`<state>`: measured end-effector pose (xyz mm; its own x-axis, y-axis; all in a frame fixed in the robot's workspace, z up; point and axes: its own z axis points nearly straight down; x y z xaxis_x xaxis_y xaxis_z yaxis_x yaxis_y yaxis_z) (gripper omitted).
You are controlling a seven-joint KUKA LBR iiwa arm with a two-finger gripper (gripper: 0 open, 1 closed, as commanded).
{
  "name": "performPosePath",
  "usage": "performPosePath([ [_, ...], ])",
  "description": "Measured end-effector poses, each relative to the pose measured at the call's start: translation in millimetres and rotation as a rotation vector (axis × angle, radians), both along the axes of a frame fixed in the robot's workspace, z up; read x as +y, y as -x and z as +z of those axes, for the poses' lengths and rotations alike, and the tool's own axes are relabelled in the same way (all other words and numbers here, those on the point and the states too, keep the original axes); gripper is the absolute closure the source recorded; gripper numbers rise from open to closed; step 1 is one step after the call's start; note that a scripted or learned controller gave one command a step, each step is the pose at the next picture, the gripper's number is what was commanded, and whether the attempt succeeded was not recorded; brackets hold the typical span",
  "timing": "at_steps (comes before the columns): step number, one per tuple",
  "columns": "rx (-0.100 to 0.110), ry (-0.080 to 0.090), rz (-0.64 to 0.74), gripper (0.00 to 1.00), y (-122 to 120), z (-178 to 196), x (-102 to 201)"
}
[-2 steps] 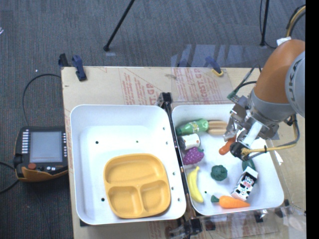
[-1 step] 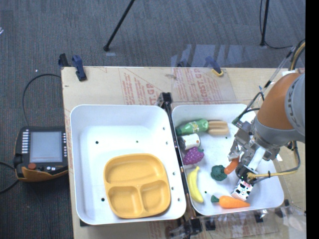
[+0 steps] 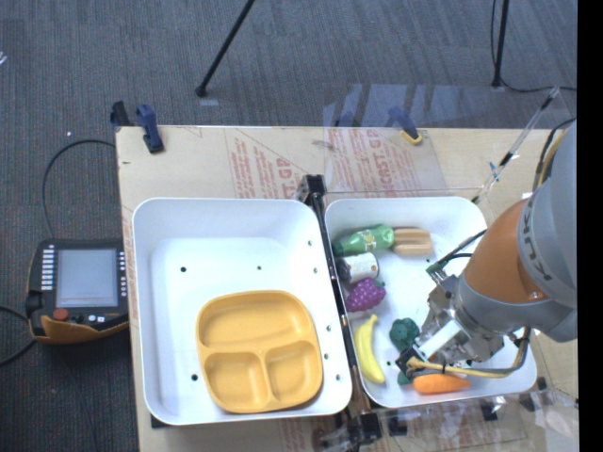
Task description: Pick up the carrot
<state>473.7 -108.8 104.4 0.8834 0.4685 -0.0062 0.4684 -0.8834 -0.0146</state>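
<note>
1. The gripper (image 3: 421,356) hangs low over the near part of the right bin (image 3: 468,211), at the end of the grey arm (image 3: 523,271) with its orange band, which reaches in from the right; whether it is open or closed cannot be told from this angle
2. The carrot (image 3: 441,382) lies on the floor of the right bin close to its near wall, long axis running left to right, just on the near side of the gripper; nothing shows it being held
3. A dark green broccoli piece (image 3: 405,332) sits just left of the gripper, between it and the banana
4. The banana (image 3: 368,349) lies along the left side of the right bin, curving from its middle toward the near wall
5. A bunch of purple grapes (image 3: 366,296) rests just beyond the banana's far end
6. A small can (image 3: 359,267) with a pale label lies just beyond the grapes, against the left wall
7. A green bottle (image 3: 362,240) lies on its side at the far left of the right bin, with a tan, bread-like block (image 3: 412,242) just to its right
8. The left bin (image 3: 226,224) holds a yellow divided tray (image 3: 259,348) with three compartments, set toward the bin's near right part
9. A handheld control pendant (image 3: 80,288) with a screen lies on the floor well left of the bench
</note>
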Motion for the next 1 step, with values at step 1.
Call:
performPosePath([
  [1, -0.006, 0.002, 0.161, 1.0, -1.7, 63.6, 19.6],
])
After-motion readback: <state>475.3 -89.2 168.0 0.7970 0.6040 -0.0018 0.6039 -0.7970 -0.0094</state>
